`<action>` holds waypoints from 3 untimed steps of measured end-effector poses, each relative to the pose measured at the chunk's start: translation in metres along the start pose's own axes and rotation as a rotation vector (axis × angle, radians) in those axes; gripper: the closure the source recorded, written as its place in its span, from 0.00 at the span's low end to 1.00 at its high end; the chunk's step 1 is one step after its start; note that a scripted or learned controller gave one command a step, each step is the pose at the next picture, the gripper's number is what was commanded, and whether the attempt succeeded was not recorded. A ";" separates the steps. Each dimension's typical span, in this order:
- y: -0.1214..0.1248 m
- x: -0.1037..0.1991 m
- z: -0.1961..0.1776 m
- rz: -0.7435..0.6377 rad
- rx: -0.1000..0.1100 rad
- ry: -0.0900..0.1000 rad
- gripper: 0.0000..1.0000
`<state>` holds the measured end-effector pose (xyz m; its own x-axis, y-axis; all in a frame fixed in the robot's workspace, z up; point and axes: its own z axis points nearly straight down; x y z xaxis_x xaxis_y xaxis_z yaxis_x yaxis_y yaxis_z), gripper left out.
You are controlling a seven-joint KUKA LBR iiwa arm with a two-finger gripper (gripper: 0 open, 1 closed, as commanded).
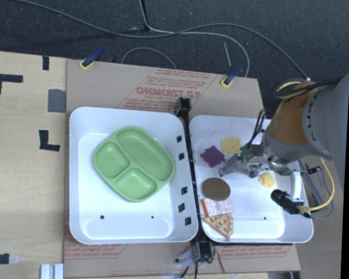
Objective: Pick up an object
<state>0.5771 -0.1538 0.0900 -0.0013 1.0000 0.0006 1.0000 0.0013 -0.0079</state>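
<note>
A flat triangular pizza-slice toy [219, 224] lies at the right white bin's [286, 232] near edge. The fingers [226, 168], slightly apart and holding nothing, hover just beside the purple toy piece [211, 155], above the brown round disc [217, 189].

Cardboard sheet [165, 92], red print: "CHEMCAST GP", rest illegible.

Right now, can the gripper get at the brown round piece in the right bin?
Probably yes. The gripper sits low in the right bin, just above the brown round piece in the view, with bare floor between them. The purple piece lies off to the other side.
</note>
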 end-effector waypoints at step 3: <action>-0.001 0.007 -0.119 0.000 -0.012 -0.002 1.00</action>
<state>0.5771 -0.1466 0.2092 -0.0013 1.0000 -0.0010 1.0000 0.0013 0.0042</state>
